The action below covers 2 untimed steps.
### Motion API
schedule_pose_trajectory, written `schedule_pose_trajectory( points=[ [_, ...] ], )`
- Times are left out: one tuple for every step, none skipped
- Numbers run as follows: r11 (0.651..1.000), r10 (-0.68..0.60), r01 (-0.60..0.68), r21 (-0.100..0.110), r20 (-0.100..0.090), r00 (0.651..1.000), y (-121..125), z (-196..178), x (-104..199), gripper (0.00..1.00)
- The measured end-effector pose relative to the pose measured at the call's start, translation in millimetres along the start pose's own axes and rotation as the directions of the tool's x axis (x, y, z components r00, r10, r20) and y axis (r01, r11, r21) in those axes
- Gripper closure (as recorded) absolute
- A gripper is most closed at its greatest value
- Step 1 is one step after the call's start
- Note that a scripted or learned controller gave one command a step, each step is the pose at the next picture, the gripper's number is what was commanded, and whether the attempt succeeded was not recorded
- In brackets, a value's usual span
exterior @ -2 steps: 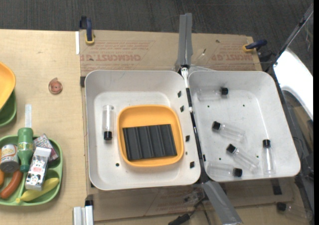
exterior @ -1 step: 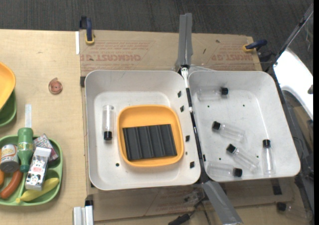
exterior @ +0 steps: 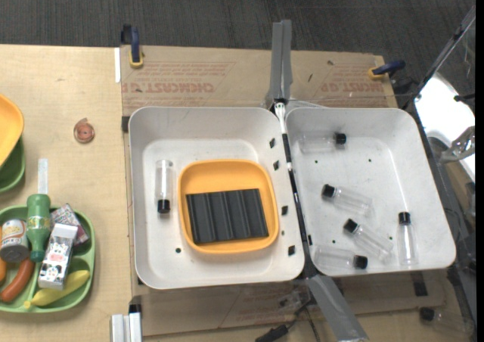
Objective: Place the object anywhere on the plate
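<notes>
- Camera view: I see one clear vial [exterior: 162,187] lying in left bin [exterior: 144,257], just beside orange plate [exterior: 227,174], off it.
- More vials [exterior: 346,199] in right bin [exterior: 423,151].
- Hand: can't tell its state.

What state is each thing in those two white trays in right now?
Orange plate: flat in the left tray, a dark ribbed slab on it.
Vial beside the plate: lying down, capped, off the plate.
Vials in the right tray: lying scattered, capped.
</notes>
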<state>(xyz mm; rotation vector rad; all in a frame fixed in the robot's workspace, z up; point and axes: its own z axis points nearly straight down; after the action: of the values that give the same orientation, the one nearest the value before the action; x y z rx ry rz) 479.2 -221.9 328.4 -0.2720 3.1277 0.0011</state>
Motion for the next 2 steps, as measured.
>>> schedule_pose_trajectory(
  points=[
    [0.942, -0.336, 0.336, 0.002, 0.002, 0.942, -3, -25, -17, 0.00],
    [0.733, -0.680, 0.680, -0.001, 0.000, 0.733, -1, 35, -7, 0.00]
  ],
)
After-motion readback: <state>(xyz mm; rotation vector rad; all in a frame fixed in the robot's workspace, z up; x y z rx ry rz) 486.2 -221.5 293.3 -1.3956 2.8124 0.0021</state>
